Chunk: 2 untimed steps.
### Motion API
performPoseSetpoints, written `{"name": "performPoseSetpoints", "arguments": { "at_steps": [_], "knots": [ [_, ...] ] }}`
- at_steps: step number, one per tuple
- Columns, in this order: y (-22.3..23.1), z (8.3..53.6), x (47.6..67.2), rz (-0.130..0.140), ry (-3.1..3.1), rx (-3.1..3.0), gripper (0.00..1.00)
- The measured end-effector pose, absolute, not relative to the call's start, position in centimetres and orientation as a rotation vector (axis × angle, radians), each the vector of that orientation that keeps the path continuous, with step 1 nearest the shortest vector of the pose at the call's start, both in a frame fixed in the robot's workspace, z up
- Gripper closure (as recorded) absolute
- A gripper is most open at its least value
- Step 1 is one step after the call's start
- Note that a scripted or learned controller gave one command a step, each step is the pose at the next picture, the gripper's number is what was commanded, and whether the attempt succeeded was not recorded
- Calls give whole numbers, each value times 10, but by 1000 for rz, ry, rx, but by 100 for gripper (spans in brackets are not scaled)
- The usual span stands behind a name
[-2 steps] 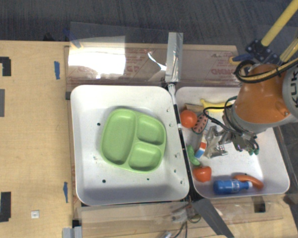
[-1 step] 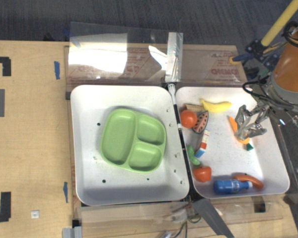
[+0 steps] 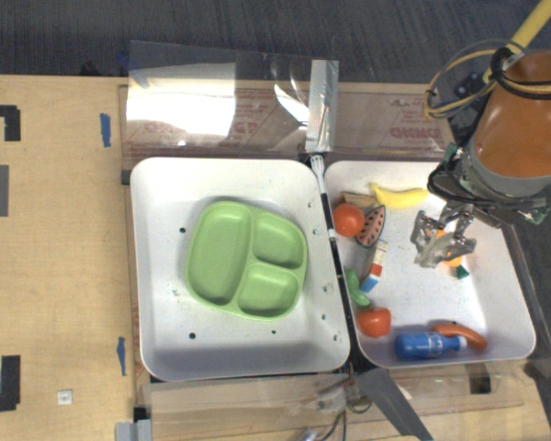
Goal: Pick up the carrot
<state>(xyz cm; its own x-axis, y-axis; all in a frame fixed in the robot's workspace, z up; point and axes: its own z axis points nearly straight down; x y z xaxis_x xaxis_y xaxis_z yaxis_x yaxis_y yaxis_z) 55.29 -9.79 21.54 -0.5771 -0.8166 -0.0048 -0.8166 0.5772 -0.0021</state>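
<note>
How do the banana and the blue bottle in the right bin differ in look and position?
The banana is yellow and lies near the right bin's far edge; the blue bottle is blue with a white label and lies near the front edge. The banana is slim and curved; the bottle is straight and thicker. The banana lies left of the gripper; the bottle lies below it in the view. Both lie on their sides, roughly crosswise.

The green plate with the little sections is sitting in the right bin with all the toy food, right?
Not quite. The camera view shows the green plate in the left bin, by itself. The toy food, like the banana and the tomato, is in the right bin.
</note>
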Motion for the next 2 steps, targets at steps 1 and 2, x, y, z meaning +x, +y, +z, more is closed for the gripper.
{"name": "performPoseSetpoints", "arguments": {
  "at_steps": [1, 2],
  "knots": [
    [-141, 143, 480, 6, 2206, -2237, 100],
    [-171, 109, 481, -3, 2361, -2064, 100]
  ]
}}
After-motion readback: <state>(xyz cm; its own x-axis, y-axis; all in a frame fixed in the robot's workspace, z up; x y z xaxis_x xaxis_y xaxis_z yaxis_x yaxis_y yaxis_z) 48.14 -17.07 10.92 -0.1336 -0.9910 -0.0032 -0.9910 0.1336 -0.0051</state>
